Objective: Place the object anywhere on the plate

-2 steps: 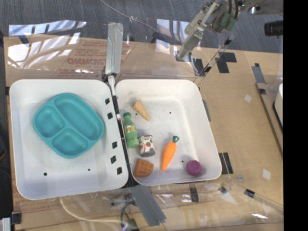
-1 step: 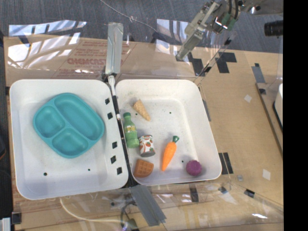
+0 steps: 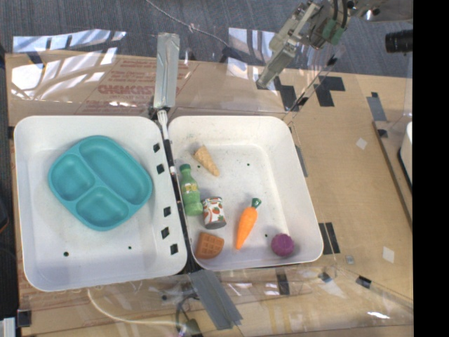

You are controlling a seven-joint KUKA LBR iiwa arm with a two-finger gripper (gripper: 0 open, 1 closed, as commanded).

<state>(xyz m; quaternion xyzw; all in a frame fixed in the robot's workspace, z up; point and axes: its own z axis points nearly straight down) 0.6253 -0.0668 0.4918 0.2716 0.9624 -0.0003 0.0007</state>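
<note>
The gripper hangs high above the bench, beyond the far rim of the right bin, and whether it is spread or pressed together cannot be told from this angle; nothing shows between its tips. The teal plate, divided into three compartments, lies in the left bin with nothing on it. All the loose things sit in the right bin: an ice-cream cone toward the far side, a green bottle lying just beside the wall shared with the left bin, a small can just beside the bottle's lower end, a waffle near the front rim, a carrot lying at a slant to the right of the can, and a purple ball-like piece near the front right corner. The shared walls of the two bins stand between these things and the plate.
</note>
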